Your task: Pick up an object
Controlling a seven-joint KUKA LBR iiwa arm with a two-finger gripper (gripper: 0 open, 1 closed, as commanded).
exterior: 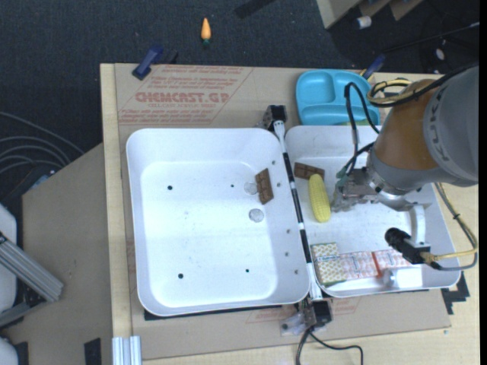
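The bench (190,90) bore two white bins: one (205,280) well left of the claw (346,196), the other (437,280) beneath it; a blue tray (323,97) lay behind.

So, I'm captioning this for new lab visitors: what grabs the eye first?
The grey-and-orange arm looming over the right bin, its tool low beside a yellow corn cob. Next, the bright blue tray behind that bin, then the big left bin holding a brown block.

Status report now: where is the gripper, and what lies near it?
Gripper low in right bin, fingers unclear. Yellow corn cob just beside it. Brown block close behind cob.
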